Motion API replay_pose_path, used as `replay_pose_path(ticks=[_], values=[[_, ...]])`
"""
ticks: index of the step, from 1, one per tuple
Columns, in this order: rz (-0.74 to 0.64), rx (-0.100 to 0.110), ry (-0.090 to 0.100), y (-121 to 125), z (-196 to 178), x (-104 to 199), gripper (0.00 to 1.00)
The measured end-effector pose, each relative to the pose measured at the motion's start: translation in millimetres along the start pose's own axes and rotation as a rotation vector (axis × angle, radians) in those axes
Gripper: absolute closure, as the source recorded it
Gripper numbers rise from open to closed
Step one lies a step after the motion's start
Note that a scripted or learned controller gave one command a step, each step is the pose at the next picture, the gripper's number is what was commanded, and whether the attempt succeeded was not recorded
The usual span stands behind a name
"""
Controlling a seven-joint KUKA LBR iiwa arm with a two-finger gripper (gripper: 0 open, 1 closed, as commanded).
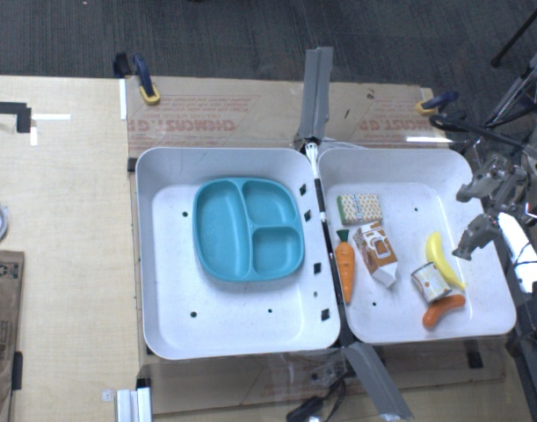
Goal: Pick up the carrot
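The carrot (345, 269) is orange with a green top and lies lengthwise along the left wall of the right bin (400, 331). My gripper (471, 217) hovers at the right side of that bin, well to the right of the carrot and just above the banana. Its two grey fingers (475, 234) are spread apart with nothing between them. The carrot lies in plain sight, touching no other item.
Beside the carrot are a small carton (375, 253) and a cracker packet (359, 207). A banana (444, 258), a can (429, 281) and a sausage (444, 310) lie at the right. A teal divided plate (249, 229) sits in the left bin (163, 236).
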State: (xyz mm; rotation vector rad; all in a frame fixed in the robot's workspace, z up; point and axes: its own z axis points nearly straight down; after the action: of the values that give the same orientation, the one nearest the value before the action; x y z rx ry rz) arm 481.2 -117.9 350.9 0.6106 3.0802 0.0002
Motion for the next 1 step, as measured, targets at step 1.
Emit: replay_pose_path(ticks=[1], values=[[-0.443, -0.001, -0.004, 44.2, -91.7, 20.1, 0.00]])
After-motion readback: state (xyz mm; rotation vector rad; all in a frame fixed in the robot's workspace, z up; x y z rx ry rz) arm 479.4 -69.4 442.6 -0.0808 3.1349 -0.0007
